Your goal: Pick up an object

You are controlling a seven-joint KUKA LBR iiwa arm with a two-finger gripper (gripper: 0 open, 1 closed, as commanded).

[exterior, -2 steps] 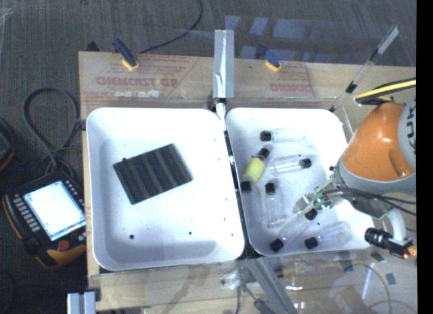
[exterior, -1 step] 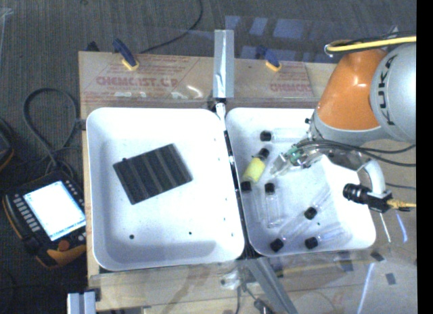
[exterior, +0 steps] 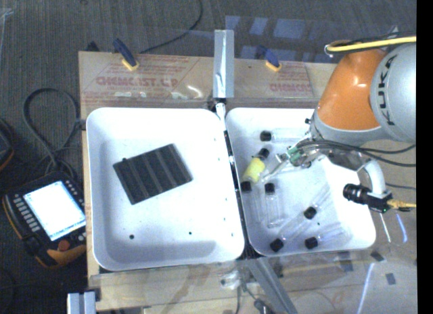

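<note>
orange-banded arm [exterior: 369, 96] sits closest to my lens, over the right bin [exterior: 338, 238]. i can't tell the gripper's [exterior: 292, 155] state. a yellow piece [exterior: 254, 168] lies just beside it among clear vials [exterior: 274, 206] with black caps. i'd worry that it slips off them or nudges them aside.

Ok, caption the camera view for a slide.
KUKA arm reaches over the right bin of clear black-capped vials; a dark ribbed panel lies in the left bin.
</note>
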